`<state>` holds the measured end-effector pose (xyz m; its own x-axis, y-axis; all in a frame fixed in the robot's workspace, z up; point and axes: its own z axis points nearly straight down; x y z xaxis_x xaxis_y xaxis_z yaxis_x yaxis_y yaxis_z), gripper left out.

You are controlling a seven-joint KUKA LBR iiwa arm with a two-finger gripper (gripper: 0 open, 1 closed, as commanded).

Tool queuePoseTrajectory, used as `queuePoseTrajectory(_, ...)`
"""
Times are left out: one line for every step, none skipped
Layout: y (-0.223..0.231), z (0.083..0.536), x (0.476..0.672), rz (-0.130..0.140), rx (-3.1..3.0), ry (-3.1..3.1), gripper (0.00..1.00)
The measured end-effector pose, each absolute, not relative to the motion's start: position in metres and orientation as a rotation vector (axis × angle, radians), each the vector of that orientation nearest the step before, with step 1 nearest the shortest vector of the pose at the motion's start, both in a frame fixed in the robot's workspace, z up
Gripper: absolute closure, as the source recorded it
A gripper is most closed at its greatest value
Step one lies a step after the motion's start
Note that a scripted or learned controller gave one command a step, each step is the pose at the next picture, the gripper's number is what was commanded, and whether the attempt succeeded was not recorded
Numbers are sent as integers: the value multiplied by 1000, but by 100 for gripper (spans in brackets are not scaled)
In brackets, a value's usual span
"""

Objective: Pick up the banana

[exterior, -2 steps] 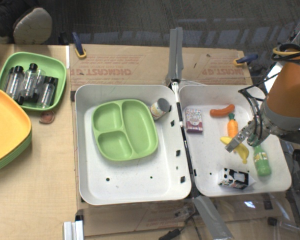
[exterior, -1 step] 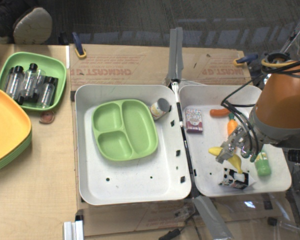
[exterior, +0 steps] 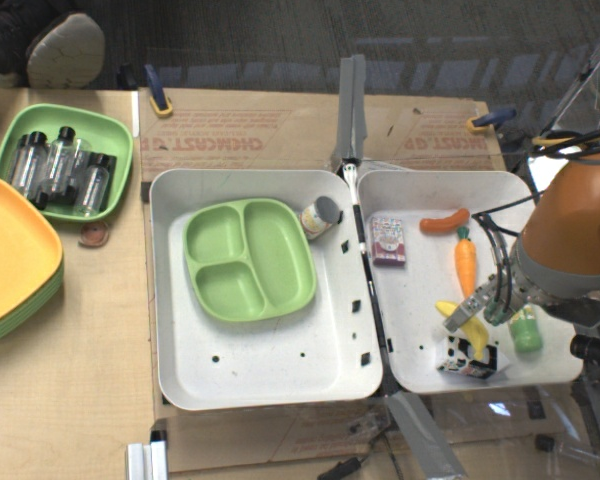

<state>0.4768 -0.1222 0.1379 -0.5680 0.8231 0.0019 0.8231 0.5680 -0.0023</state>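
Yellow target: the curved yellow plastic banana (exterior: pixel 458 318) lies in the right white shallow bin (exterior: pixel 420 363), toward its near right part, just below the orange plastic carrot (exterior: pixel 465 263) and touching or just beside the black-and-white cow-patterned toy (exterior: pixel 470 356).
Pincer position: the grey metal two-finger pincer (exterior: pixel 472 310) sits low over the banana, its tip overlapping the banana's right end.
Pincer state: cannot tell; the overhead slant and the arm's bulk hide whether it is released, clenched or grasping.
Step in hand: judged to be the final approach or the grasp itself; the banana rests on the bin floor, not yet lifted.
Next move calls for: closing across the banana's narrow width, then a straight lift clear of the cow-patterned toy and the green plastic bottle-shaped toy (exterior: pixel 526 332) just beside the wrist.
Risk: the curved skin may slip out, or a neighbouring toy may be pinched along with it.
Count, right bin: one banana, one carrot, one red sausage-shaped toy (exterior: pixel 444 221), one pink printed small packet (exterior: pixel 387 239), one cow-patterned toy, one green bottle-shaped toy.
Count, left bin: one left white shallow bin (exterior: pixel 180 358) holding one green three-compartment plastic plate (exterior: pixel 248 258) and one small tin can on its side (exterior: pixel 320 215).
Count, counter: two bins; one green square tray of dark vials (exterior: pixel 65 163).
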Motion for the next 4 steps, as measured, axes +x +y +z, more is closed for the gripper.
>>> queuePoseTrajectory(-71, 191, 478, 1, -1645, -2677, 100)
queuePoseTrajectory(-59, 191, 505, 2, -1326, -2848, 100)
queuePoseTrajectory(-128, 150, 477, 4, -1934, -2473, 100)
queuePoseTrajectory(-88, 191, 540, 2, -1644, -2679, 100)
